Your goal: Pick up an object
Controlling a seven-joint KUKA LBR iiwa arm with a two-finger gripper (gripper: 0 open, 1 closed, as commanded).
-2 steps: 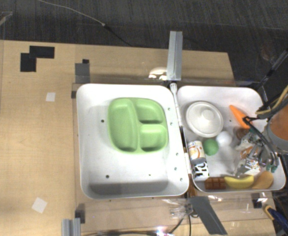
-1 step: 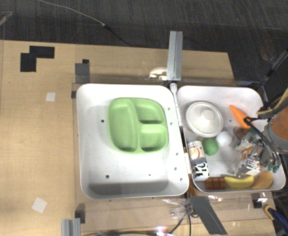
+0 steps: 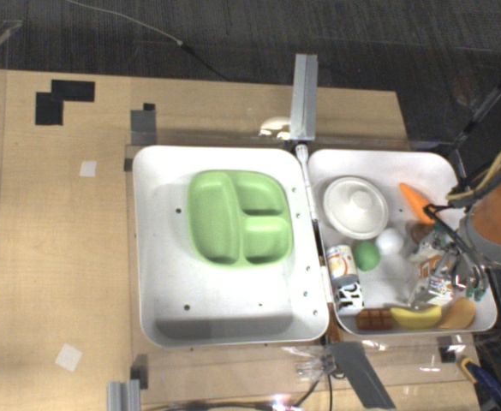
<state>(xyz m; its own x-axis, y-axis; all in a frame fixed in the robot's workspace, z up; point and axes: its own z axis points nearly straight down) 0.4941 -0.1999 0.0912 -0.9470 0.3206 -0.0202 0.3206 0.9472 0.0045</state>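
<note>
My gripper hangs low over the right side of the right bin, with wires wrapped around it. Just below it lie a yellow banana and a tan rounded object along the bin's front wall. An orange carrot lies just behind the gripper. To its left are a white ball, a green ball and an upturned white bowl. A small can, a black-and-white box and a brown bar sit at the bin's front left.
The left bin holds a green divided tray. A metal post stands behind the wall between the bins. The orange-banded arm overhangs the right bin's right edge.
</note>
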